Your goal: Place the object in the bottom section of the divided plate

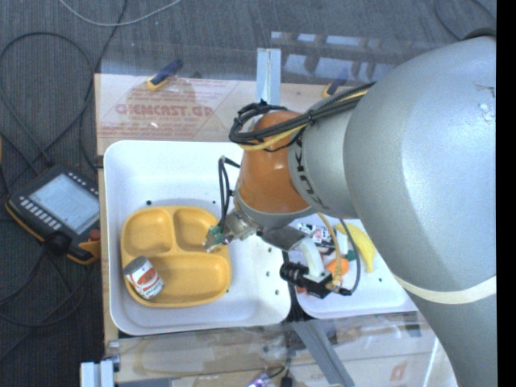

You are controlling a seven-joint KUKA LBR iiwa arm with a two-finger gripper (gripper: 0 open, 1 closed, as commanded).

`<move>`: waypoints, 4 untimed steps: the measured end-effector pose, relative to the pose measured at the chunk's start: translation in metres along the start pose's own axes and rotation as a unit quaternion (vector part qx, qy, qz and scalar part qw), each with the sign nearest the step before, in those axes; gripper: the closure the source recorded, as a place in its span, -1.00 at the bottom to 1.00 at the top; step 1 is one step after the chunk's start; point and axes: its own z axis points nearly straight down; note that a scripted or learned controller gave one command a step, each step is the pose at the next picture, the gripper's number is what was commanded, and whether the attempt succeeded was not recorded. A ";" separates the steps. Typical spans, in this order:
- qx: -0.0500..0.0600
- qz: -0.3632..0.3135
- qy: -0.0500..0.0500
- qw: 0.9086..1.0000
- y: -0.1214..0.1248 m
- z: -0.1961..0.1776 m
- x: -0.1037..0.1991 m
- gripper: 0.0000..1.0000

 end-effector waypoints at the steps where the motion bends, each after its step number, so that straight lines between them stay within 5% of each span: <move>1: -0.007 0.095 -0.003 0.995 -0.011 0.000 0.006 1.00; 3: -0.006 0.093 -0.001 0.996 -0.009 -0.018 0.009 1.00; 4: 0.021 0.175 -0.003 0.984 -0.026 -0.073 -0.027 1.00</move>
